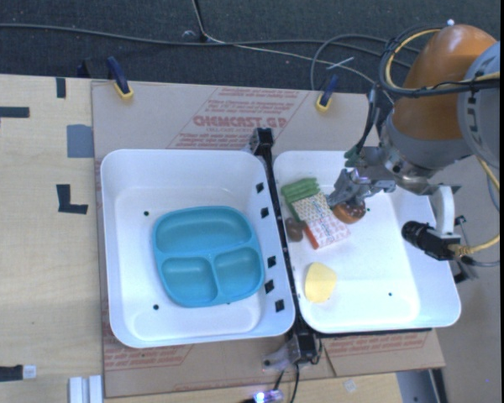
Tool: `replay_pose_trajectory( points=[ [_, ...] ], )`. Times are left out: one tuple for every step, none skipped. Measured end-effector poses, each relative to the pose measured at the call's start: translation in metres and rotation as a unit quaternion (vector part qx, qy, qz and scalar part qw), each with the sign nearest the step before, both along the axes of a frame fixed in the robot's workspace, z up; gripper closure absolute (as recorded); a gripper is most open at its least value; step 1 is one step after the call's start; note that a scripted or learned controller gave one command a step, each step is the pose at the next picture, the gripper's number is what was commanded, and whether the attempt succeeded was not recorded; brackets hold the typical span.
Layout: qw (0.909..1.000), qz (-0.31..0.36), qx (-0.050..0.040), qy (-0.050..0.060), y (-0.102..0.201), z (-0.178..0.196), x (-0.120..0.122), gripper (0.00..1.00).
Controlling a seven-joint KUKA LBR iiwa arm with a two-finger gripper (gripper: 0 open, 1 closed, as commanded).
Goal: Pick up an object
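Note:
In the right bin (420,309) lie a green ridged item (299,190), a patterned red-edged packet (322,221), a small brown piece (294,229), an orange-brown round object (351,212) and a yellow lump (320,283). My gripper (350,193) hangs low over the bin's upper middle, right above the orange-brown object and just right of the packet. Its fingers are dark and seen from above.
The left bin (126,183) holds a blue divided plate (208,253). A black divider (273,217) runs between the bins. The arm and its cables (441,99) cover the right bin's upper right corner. A black fitting (424,238) sticks out at the right rim.

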State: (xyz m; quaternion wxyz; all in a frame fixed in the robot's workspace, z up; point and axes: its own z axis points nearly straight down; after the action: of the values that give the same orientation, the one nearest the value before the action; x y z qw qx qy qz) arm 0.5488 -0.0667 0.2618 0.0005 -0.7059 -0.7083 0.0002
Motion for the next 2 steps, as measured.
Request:
replay_pose_trajectory(
  points=[
    [1.0, 0.001, -0.0003, 0.001, 0.047, -0.018, 0.015, 1.0],
    [1.0, 0.001, -0.0003, 0.001, 0.096, -0.033, 0.025, 1.0]
  ],
)
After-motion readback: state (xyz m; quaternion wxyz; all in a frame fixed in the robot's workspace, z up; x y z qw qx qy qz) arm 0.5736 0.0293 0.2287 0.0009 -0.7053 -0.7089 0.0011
